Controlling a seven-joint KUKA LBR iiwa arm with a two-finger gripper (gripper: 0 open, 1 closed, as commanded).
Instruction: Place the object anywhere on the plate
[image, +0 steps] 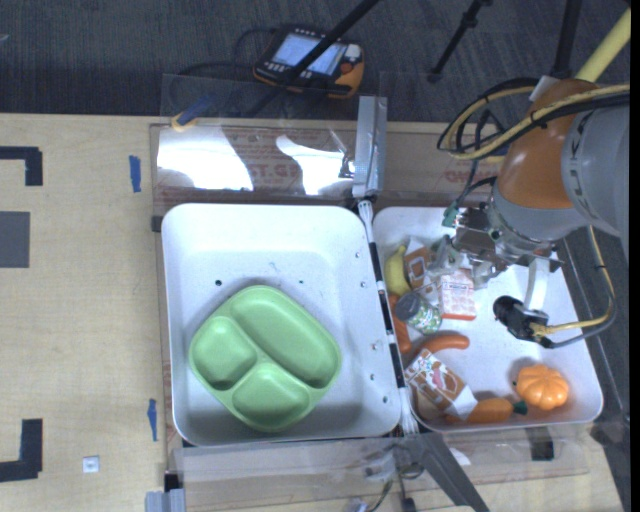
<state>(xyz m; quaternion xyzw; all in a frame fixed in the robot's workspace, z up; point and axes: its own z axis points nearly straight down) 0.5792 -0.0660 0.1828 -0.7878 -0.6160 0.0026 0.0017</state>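
A green divided plate (265, 355) lies in the left white bin (200, 235), toward its front. In the right bin (585, 345), several toy foods are scattered: a yellow banana (397, 270), a red-and-white packet (457, 297), a green round piece (425, 318), a red sausage (442, 343), a printed carton (440, 385), a carrot (490, 408) and an orange pumpkin (542, 387). My gripper (452, 262) hangs low over the back left of the right bin, right above the packet and next to the banana. The wrist body hides what lies beneath it.
A metal divider (368, 150) rises at the back between the two bins. A black cable plug (515, 315) and yellow cables trail from the arm over the right bin. A handheld pendant (305, 60) lies behind the bins. The wooden bench (75, 330) extends to the left.
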